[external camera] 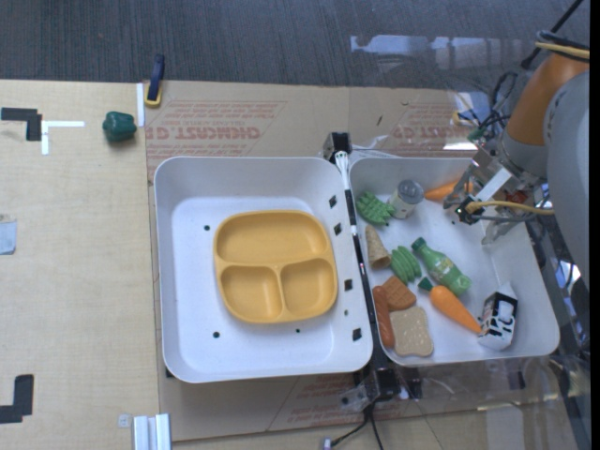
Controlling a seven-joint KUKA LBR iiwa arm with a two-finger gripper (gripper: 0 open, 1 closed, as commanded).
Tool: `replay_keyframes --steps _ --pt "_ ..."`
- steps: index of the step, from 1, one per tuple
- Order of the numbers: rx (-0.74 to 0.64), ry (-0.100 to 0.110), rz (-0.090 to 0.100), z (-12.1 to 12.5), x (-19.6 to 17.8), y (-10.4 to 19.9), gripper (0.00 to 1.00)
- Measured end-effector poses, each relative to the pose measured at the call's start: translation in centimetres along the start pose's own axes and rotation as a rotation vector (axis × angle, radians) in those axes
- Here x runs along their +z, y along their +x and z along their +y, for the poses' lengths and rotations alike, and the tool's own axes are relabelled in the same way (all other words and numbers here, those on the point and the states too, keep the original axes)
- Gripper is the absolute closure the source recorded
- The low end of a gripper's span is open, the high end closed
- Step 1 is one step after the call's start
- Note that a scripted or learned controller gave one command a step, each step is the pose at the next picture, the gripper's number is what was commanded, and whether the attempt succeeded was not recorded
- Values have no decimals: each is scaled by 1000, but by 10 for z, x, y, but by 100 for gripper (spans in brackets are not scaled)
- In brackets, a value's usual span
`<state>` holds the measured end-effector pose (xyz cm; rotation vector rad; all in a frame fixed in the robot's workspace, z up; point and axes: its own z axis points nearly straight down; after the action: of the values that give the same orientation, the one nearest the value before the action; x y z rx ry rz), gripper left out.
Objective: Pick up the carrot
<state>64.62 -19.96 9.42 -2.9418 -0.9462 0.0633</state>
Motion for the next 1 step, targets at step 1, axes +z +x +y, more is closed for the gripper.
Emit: replay_keyframes --steps 1 --pt "382 -38 36 7 3 -18 0"
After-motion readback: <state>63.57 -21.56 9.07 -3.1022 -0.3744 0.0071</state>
